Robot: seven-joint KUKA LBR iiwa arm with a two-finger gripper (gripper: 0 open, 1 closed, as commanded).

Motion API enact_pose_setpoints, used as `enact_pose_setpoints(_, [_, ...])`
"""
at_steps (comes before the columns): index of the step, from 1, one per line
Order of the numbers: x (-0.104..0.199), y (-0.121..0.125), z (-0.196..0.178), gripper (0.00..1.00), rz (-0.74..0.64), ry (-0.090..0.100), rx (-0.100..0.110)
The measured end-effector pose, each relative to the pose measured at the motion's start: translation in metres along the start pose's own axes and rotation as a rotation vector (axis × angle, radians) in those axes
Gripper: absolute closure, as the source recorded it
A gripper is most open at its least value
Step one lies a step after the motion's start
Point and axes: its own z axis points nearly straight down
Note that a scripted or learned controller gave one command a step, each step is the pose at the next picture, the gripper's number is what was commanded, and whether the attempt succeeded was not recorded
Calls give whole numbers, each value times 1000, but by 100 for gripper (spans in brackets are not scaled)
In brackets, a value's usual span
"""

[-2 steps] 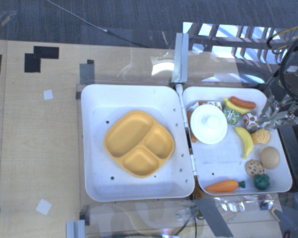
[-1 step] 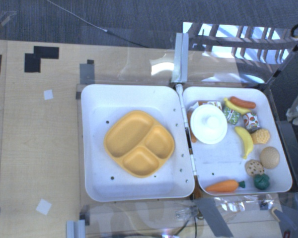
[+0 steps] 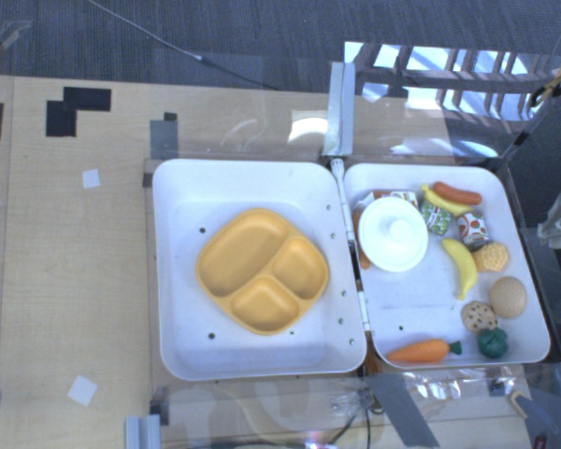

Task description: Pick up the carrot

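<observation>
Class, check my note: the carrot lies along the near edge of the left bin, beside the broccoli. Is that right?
Not quite. The camera view shows the carrot along the near edge of the right bin, beside the broccoli. The left bin holds the yellow divided plate.

Open bin floor above the carrot (image 3: 418, 351), cookie (image 3: 479, 317) and broccoli (image 3: 493, 342) crowding its right end

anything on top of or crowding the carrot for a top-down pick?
Nothing lies on the carrot; it sits exposed along the right bin's near wall. Closest neighbours are the broccoli by its leafy tip and the cookie, both apart.
</observation>
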Motion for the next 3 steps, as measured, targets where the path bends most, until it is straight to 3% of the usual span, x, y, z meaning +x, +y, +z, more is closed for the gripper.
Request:
enact_pose_setpoints(1, [6, 33, -8, 100, -339, 0, 3])
enact_pose_setpoints(2, [-1, -3, -30, 100, -619, 0, 5])
enact_pose_setpoints(3, [0, 37, 41, 100, -810, -2, -3])
